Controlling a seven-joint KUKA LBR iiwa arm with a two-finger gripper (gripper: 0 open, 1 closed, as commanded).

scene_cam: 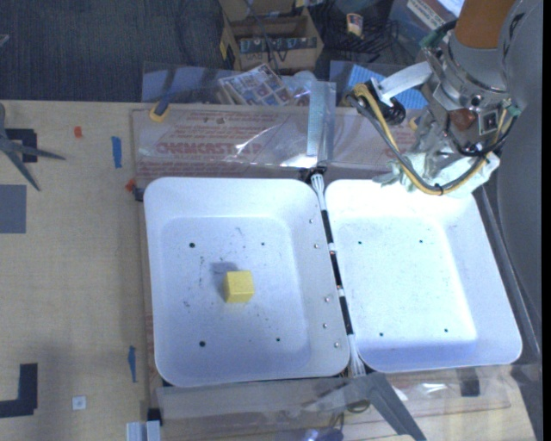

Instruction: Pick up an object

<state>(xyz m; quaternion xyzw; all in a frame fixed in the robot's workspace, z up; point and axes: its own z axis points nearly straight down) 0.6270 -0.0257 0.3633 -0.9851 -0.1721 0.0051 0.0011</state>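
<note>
Nearest the viewer, at the bench's front edge, a grey metal bracket [379,400] runs along under the two white bins. Just beyond it sits the left bin [172,194], and on its floor, a little left of the middle, lies a small yellow block [239,286]. It rests flat with a faint grey shadow at its upper left, well apart from every wall, and nothing touches it. Small dark specks and a few dark dots are scattered on the white floor around it.

To the right, rim against rim with the left bin, is the right bin [482,344], its floor marked with a few dark dots.

Further out, the pale wooden bench [69,284] spreads to the left, with short strips of blue tape [116,152] stuck to it. Behind both bins lies a clear plastic sheet [224,142] with red lettering.

At the far right corner the grey arm [516,95] reaches in, with its orange band [482,21] near the top edge. The gripper [428,159] hangs above the back rim of the right bin — well away from the yellow block, and from this angle I cannot tell whether it is open or closed. Yellow cable [405,168] loops beneath the wrist — draped over that same back rim.
</note>
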